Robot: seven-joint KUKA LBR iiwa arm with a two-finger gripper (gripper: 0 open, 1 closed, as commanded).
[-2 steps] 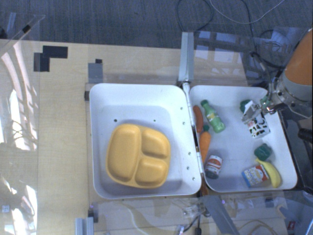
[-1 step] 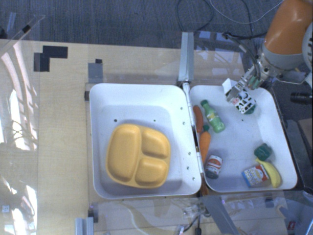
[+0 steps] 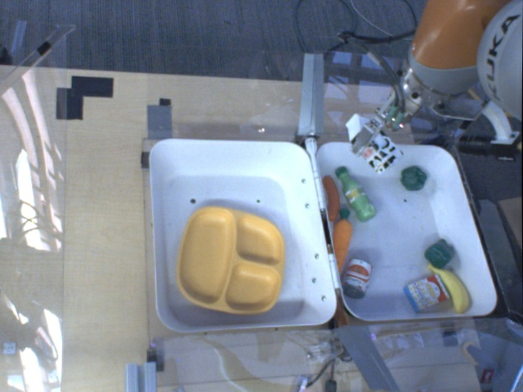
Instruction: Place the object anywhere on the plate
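Note:
The yellow plate (image 3: 231, 259), with three compartments, lies in the left bin (image 3: 163, 178). The right bin (image 3: 458, 219) holds several objects: a green bottle (image 3: 355, 193), a sausage (image 3: 330, 197), a carrot (image 3: 342, 242), a small can (image 3: 357, 277), a banana (image 3: 455, 288), a red and blue carton (image 3: 425, 294) and two green pieces (image 3: 414, 177) (image 3: 440, 253). My gripper (image 3: 370, 143) hangs over the back left corner of the right bin, above the bottle. It is open, with nothing between its fingers.
A metal divider post (image 3: 310, 96) stands behind the seam between the bins. Black cables (image 3: 359, 23) loop on the floor behind the arm. The arm's orange band (image 3: 458, 15) fills the top right.

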